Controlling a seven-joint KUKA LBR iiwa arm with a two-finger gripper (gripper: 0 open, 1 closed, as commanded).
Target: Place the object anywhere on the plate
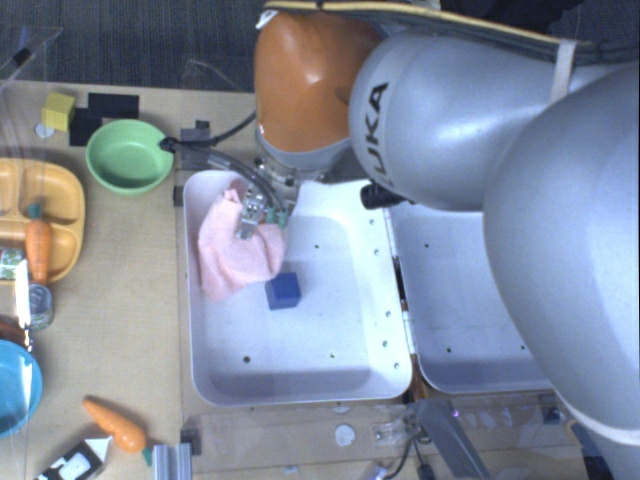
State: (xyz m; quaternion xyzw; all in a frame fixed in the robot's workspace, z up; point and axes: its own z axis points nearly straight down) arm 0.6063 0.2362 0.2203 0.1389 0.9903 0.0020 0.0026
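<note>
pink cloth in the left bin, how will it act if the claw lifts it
The crumpled pink fabric cloth looks soft and folded, so it will probably droop and hang floppy rather than keep shape. It looks thin, likely light. It lies beside the small blue cube, so dragging it could nudge that. The claw sits over its upper edge.

The arm (470, 158) is covering most of the right bin (450, 308); the frame's left edge is cutting off the blue plate (15, 388).

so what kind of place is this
Probably a robot manipulation lab bench: a grey KUKA arm reaches over shallow white plastic bins, with toy props around such as an orange plastic carrot and a small blue cube.
</note>
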